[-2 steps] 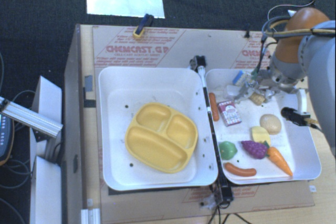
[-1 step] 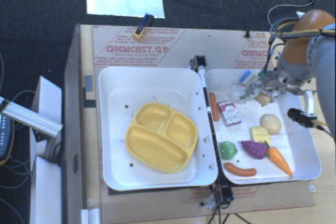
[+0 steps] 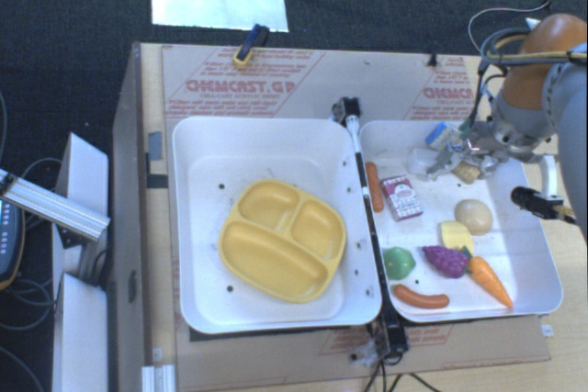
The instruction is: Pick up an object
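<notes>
The grey two-finger gripper (image 3: 457, 156) is hovering low over the right white bin's (image 3: 542, 275) far end, fingers' state impossible to tell, while the small red-and-white carton (image 3: 401, 197) is lying just left, nearer.

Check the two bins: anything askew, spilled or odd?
Nothing spilled or damaged. The yellow tray sits rotated in the left bin, not square to its walls. One sausage lies tight against the divider in the right bin; the other toys are scattered loosely.
</notes>
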Controlling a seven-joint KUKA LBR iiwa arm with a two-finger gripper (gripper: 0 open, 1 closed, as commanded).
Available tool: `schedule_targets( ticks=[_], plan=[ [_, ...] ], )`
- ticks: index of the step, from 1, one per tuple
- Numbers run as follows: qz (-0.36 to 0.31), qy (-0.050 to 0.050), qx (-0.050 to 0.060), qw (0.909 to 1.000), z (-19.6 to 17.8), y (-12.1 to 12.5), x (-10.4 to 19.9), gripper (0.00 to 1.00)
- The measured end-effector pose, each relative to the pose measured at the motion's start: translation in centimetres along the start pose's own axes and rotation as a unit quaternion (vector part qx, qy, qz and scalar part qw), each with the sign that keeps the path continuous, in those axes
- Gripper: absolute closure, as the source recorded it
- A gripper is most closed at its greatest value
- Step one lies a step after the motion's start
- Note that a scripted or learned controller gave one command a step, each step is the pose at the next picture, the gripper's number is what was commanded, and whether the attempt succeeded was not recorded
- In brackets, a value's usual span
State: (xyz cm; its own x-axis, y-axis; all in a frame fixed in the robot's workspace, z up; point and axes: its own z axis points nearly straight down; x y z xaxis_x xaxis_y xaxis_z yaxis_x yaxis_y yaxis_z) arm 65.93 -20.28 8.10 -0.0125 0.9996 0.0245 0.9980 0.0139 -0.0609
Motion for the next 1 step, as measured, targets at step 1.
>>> schedule_targets(
  ticks=[1],
  plan=[
    [0.000,-0.002,0.000,1.0000,-0.01,-0.01,-0.08,0.00]
  ],
)
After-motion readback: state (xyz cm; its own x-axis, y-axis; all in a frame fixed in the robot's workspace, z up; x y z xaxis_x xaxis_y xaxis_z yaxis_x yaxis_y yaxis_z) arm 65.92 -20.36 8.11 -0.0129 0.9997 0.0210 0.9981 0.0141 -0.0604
